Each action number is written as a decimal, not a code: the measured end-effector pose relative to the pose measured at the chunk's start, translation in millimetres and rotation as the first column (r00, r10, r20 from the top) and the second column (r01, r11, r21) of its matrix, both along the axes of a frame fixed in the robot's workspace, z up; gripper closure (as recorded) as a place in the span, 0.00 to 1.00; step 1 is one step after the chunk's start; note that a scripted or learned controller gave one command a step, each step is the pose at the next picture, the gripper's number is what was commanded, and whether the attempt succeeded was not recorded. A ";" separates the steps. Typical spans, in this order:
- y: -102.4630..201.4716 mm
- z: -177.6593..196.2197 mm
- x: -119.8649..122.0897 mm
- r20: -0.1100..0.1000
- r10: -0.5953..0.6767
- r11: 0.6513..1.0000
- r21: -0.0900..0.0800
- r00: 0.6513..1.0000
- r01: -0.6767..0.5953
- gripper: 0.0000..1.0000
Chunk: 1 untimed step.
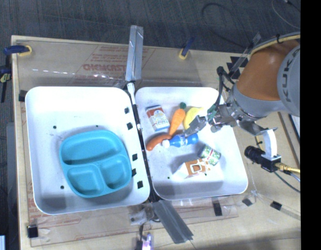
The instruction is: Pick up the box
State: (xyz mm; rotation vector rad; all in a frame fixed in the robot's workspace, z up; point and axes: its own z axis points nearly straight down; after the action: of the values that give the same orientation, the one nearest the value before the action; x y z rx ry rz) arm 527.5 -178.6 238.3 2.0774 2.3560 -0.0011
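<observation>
Two boxes lie in the right bin (231,178). A small white carton with red and blue print (158,118) rests flat near the bin's back left. An orange and white box (196,168) sits near the front. My gripper (207,124) hangs over the bin's right half, beside a yellow fruit (190,115) and just above the blue bottle (182,139). It is open, with nothing between its fingers. It is apart from both boxes: the carton lies well to its left and the orange box below it in the view.
Beside the carton lies a carrot (176,120), with an orange sausage-shaped toy (156,141) in front of it. A green can (210,155) rests next to the orange box. The left bin (40,113) holds a blue divided tray (96,162).
</observation>
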 end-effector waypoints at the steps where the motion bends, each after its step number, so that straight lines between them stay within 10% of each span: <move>1: 62.5 -145.5 11.4 0.004 -0.072 0.997 -0.009 0.997 0.072 0.00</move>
State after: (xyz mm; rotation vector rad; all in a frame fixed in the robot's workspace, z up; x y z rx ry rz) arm 538.8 -116.1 92.8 2.1553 2.2732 -0.0080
